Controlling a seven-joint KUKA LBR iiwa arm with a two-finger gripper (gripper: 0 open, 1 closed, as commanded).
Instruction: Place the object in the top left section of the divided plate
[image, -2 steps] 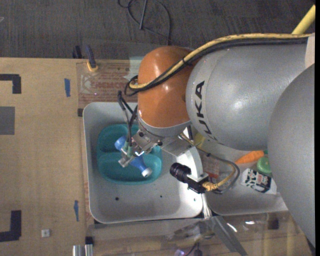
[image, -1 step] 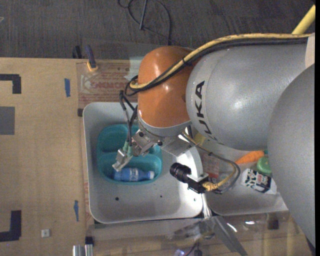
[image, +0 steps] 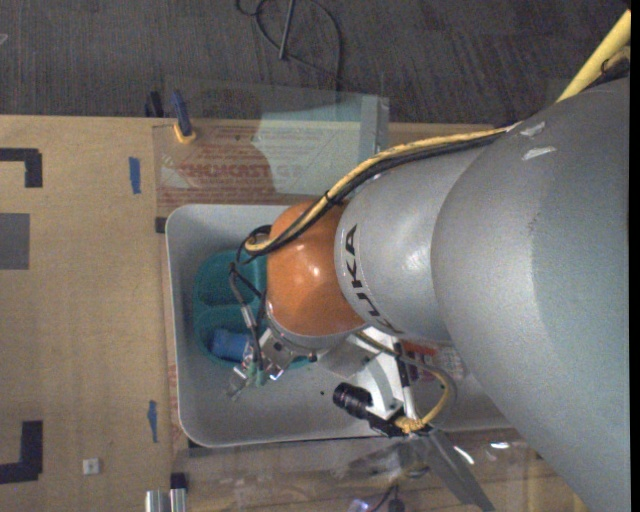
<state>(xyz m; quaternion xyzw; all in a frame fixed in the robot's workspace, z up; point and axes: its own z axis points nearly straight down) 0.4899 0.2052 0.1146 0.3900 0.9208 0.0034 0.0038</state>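
Observation:
A teal divided plate (image: 213, 288) lies in the left part of the white bin (image: 190, 405), and the arm's orange band (image: 305, 285) hides most of its right side. A small blue object (image: 227, 343) rests at the plate's lower edge. My gripper (image: 246, 376) hangs just below and to the right of the blue object, close over the bin floor. The wrist hides most of the gripper, and I cannot make out anything held in it.
The grey arm covers the right half of the view and most of the bin. A black cylinder with a yellow cable (image: 353, 397) sticks out under the wrist. A clear panel (image: 300, 130) and a blue clamp (image: 182, 112) stand behind the bin. Bare brown bench (image: 80, 300) lies to the left.

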